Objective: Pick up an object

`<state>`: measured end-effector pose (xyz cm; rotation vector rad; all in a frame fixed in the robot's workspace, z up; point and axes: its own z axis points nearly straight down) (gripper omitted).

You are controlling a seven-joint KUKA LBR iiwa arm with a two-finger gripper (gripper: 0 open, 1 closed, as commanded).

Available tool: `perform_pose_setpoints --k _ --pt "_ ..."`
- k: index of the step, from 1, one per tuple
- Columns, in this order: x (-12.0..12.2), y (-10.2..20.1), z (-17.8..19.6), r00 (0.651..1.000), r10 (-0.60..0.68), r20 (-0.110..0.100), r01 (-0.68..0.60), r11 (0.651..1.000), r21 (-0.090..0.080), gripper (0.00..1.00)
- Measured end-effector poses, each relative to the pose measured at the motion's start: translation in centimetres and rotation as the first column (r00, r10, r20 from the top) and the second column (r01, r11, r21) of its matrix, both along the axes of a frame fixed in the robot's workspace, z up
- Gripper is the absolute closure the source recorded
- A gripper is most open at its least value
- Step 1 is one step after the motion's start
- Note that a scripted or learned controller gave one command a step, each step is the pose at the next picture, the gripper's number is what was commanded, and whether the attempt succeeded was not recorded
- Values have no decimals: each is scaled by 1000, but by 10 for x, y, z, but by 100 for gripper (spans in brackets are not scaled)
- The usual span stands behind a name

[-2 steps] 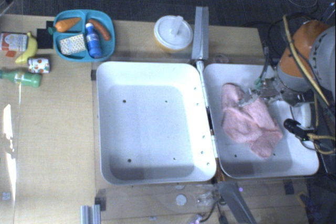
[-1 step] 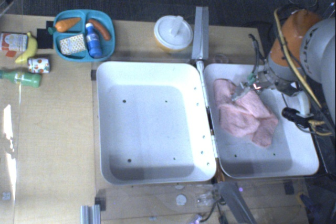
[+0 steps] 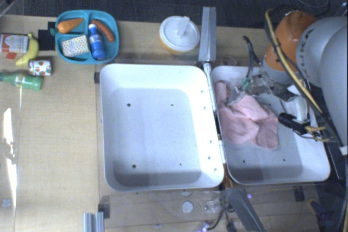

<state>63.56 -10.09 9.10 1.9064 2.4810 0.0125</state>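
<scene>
A crumpled pink cloth [image 3: 247, 119] lies in the right white bin [image 3: 272, 168], spread from the bin's left wall toward its middle. My gripper [image 3: 239, 94] is low over the cloth's upper edge, at the back of that bin, and looks to be touching the fabric. The grey arm with its orange band [image 3: 291, 30] comes in from the right and hides the bin's back right corner.
The left white bin [image 3: 157, 171] sits beside the right one. On the bench behind are a white lidded cup [image 3: 179, 34], a blue divided tray of toy food [image 3: 87, 35], and a banana, a can and a green bottle at far left. Cables [image 3: 299, 123] hang over the right bin.
</scene>
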Motion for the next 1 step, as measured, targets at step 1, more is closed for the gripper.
perform_pose_setpoints --k 1 --pt "-36 1 0 992 -126 2 126 992 3 0"
